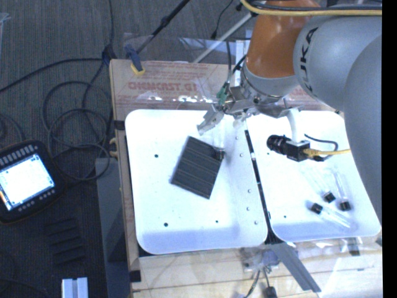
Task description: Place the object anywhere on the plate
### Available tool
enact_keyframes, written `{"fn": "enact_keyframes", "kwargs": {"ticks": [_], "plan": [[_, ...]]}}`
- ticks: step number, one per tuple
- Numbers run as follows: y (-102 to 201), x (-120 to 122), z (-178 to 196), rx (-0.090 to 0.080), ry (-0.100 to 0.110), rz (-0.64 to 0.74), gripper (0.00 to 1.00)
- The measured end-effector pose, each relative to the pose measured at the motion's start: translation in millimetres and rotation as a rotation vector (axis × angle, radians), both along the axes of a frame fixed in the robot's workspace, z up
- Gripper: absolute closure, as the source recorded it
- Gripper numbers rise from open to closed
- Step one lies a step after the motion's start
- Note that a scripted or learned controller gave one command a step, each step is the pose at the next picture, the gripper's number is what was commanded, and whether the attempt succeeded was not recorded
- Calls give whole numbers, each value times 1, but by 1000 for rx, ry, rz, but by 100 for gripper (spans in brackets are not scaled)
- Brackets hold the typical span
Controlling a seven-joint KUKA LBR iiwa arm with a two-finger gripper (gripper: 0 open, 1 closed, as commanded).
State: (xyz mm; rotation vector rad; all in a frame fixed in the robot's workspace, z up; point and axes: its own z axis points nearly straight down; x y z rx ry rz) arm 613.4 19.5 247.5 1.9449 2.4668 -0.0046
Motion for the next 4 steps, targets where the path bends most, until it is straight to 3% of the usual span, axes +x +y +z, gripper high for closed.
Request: {"fn": "enact_keyframes", "kwargs": {"ticks": [1, 2, 4], "plan": [[-13, -5, -4, 3, 1, -21, 0], [-18, 55, -48, -2, 1, -27, 0], [75, 55, -44, 0, 0, 96, 0]]}}
